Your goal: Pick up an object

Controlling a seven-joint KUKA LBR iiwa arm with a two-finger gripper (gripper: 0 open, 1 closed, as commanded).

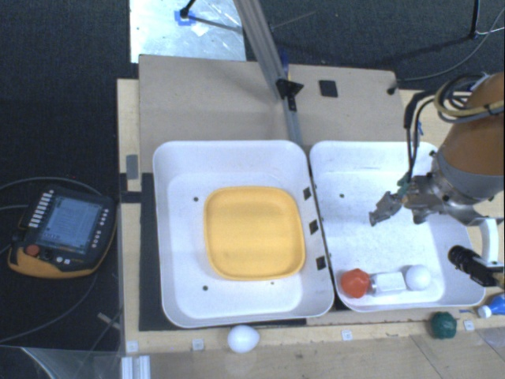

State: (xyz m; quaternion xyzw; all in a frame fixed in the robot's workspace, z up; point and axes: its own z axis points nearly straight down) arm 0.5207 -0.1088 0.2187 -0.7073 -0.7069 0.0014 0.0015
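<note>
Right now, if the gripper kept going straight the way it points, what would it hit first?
The gripper points left and somewhat down over the right bin. It would probably meet that bin's bare white floor first, well short of the orange object; depth is unclear.

plate (255, 233) in left bin (175, 172), ball (417, 276) in right bin (347, 164)

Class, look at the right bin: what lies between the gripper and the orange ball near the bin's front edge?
In the camera view, just bare white bin floor lies between the gripper and the orange ball.
</note>
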